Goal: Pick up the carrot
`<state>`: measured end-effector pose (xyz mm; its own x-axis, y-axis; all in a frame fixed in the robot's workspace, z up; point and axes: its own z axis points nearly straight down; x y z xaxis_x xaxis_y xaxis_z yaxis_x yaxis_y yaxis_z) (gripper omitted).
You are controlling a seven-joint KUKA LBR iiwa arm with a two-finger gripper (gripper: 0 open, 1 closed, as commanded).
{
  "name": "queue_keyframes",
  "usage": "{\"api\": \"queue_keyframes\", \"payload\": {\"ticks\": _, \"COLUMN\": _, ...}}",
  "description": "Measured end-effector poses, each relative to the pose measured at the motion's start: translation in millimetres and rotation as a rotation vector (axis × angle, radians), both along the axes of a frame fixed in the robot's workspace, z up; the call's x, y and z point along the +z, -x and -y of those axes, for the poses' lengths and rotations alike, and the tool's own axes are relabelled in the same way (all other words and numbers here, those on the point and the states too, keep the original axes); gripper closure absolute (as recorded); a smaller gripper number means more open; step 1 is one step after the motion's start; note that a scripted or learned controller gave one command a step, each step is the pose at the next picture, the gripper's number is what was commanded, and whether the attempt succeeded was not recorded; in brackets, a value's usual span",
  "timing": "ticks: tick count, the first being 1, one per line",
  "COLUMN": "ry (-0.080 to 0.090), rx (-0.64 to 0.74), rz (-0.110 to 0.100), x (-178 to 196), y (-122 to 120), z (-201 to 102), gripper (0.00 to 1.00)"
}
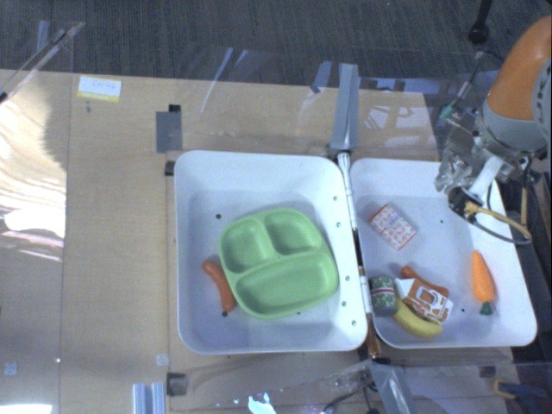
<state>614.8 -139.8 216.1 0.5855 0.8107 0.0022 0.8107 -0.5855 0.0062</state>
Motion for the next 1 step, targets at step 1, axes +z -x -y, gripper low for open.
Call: {"api": "queue_keyframes", "payload": {"ticks": 1, "ry": 0.003, "rx": 0.249, "rz": 0.004, "x": -127.5, "y": 56.0, "z": 15.0, "gripper": 1.00}}
